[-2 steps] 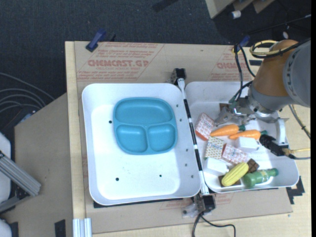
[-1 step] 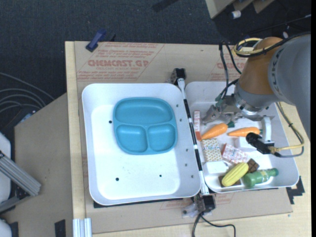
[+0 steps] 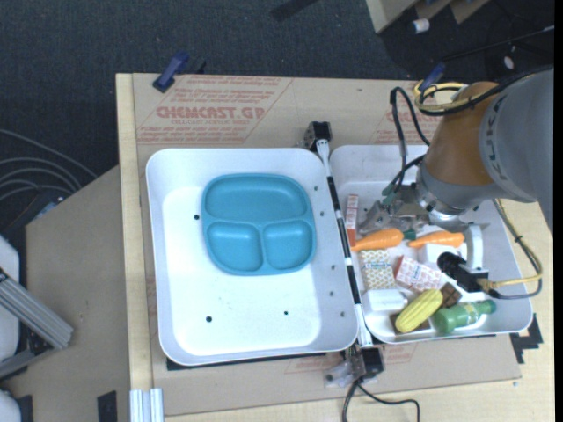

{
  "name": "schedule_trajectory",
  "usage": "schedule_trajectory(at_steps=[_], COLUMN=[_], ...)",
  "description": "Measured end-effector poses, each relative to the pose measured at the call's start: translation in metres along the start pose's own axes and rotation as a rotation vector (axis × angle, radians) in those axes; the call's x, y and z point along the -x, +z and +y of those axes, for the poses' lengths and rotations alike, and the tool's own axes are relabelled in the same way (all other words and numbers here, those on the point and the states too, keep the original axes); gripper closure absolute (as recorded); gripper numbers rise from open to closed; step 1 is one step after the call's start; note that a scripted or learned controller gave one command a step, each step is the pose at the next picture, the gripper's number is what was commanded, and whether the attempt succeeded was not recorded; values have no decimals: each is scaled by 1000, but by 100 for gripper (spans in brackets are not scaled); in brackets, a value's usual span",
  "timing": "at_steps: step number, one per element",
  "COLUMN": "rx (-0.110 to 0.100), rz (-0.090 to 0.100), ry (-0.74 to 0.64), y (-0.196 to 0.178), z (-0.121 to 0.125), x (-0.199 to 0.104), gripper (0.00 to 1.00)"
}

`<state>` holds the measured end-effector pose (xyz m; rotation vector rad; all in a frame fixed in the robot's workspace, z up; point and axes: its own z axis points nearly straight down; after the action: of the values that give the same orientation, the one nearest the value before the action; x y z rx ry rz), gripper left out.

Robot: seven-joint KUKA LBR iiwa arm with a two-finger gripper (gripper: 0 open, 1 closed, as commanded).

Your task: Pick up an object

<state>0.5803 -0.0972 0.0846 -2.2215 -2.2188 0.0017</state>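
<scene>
My gripper [image 3: 388, 207] hangs low over the upper left part of the right bin [image 3: 369, 158], beneath the grey and orange wrist. Just below it lies an orange carrot [image 3: 378, 238], with a second carrot [image 3: 438, 238] to its right. Whether the gripper touches either carrot is unclear, and nothing is plainly held. Further toward the front lie a checkered wafer [image 3: 378, 269], a red-and-white packet [image 3: 420, 274], a yellow corn cob [image 3: 419, 309] and a green bottle [image 3: 462, 316].
The left bin [image 3: 176, 262] holds a blue divided plate [image 3: 258, 221]. A small red-and-white box [image 3: 352, 211] rests against the right bin's left wall. A white block [image 3: 384, 299] sits near the corn.
</scene>
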Motion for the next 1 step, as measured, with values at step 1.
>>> schedule_trajectory(at_steps=[1], rx=[2], rz=[-1], ry=[-2], y=[0], z=[38], x=[-3], gripper=[0])
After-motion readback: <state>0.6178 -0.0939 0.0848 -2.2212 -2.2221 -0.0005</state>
